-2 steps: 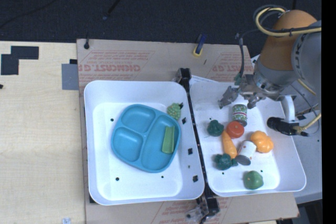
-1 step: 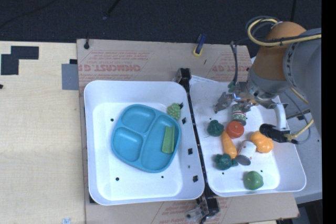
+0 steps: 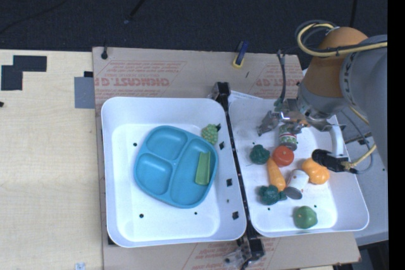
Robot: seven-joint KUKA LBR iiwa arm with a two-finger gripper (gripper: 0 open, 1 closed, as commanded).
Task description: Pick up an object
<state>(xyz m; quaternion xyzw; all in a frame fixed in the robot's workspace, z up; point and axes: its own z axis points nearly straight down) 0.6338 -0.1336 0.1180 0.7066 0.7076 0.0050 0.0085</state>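
Both white bins look like smooth glossy plastic, same with the blue divided tray. Underneath is matt brown cardboard on a pale wood-look bench.

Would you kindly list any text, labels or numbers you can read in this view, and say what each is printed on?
Red print on the cardboard sheet behind the left bin: upside down and blurred, not reliably readable.
Same red print behind the right bin: blurred, partly hidden.
Small can label: too small to read.
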